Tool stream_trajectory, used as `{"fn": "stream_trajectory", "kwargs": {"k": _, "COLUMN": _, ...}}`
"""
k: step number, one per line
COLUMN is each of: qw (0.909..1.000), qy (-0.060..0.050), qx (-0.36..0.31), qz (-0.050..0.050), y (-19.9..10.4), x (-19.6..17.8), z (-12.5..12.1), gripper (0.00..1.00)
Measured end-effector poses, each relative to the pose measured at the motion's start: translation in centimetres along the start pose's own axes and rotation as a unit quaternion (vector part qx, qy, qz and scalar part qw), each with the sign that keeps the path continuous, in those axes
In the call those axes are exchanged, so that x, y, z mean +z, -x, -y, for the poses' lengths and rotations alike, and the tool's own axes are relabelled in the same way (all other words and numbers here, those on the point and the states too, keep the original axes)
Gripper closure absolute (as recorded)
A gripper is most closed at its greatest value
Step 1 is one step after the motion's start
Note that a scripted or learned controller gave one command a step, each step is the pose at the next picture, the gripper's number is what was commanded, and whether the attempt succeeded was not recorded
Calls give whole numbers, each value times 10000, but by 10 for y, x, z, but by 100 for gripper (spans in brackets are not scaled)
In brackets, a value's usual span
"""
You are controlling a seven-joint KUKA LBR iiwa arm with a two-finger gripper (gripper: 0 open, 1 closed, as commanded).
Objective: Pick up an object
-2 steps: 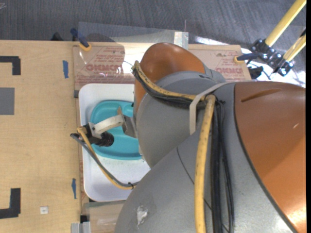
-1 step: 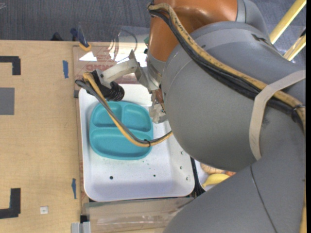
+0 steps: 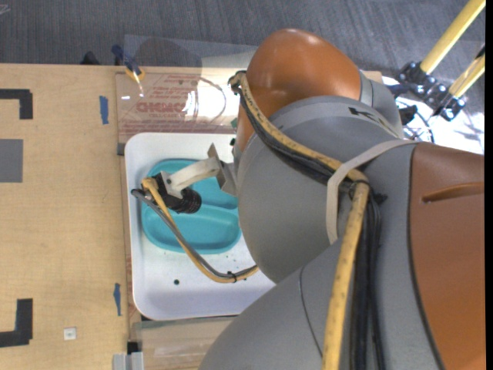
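A teal shallow dish (image 3: pixel 202 226) lies in the left half of the white bin (image 3: pixel 154 287). My arm reaches in from the right and covers most of the bin. My gripper (image 3: pixel 226 177) hangs over the dish's upper right part, its tip hidden under the wrist and the grey arm body. A yellow cable loops across the dish. Nothing can be seen between the fingers from this angle.
Two small dark specks (image 3: pixel 176 282) lie on the bin floor below the dish. A clear plastic sheet with red print (image 3: pixel 166 102) lies beyond the bin's far rim. The brown bench top (image 3: pixel 62 206) spreads to the left. Yellow poles (image 3: pixel 454 33) stand at the top right.
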State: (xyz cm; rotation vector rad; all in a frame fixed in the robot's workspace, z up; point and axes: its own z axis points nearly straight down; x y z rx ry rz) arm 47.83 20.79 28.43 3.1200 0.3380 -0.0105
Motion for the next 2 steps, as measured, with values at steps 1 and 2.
{"fn": "stream_trajectory", "kwargs": {"k": 1, "qw": 9934, "qy": -10, "qx": -1148, "qz": -8, "y": -4, "x": 64, "z": 17, "gripper": 100}}
{"fn": "stream_trajectory", "kwargs": {"k": 2, "qw": 10000, "qy": -18, "qx": -41, "qz": -66, "y": -44, "x": -85, "z": 7, "gripper": 100}}
